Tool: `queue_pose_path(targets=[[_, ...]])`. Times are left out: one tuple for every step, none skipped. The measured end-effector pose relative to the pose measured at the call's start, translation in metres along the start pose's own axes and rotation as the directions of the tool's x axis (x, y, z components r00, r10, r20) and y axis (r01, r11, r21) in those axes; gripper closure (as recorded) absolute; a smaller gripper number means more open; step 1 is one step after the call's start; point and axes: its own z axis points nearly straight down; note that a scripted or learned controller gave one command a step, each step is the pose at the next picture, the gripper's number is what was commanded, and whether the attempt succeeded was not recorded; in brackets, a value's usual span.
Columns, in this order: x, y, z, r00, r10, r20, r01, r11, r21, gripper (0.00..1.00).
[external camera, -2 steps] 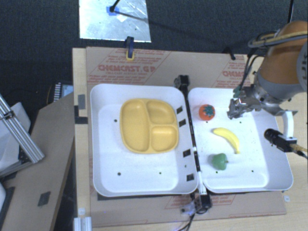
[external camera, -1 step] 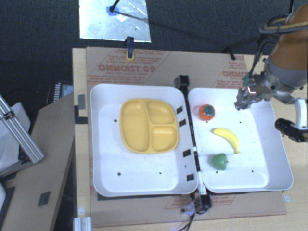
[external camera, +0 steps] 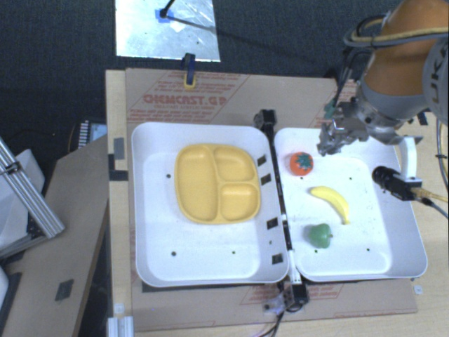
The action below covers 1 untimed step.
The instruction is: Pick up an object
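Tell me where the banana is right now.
In the camera view the banana lies near the middle of the right bin, below and right of the tomato and just above the green pepper.

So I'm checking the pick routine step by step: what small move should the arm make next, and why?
Probably shift the tool slightly towards the left bin and lower it over the round red-orange tomato with a green top. The tool hangs above the right white bin's far edge, just beside that tomato, which is nearer than the curved yellow banana or the green pepper.
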Motion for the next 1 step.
queue_pose_path(targets=[[0.0492, 0.0091, 0.0012, 1.0, -0.001, 0.0, 0.001, 1.0, 0.0, 1.0]])
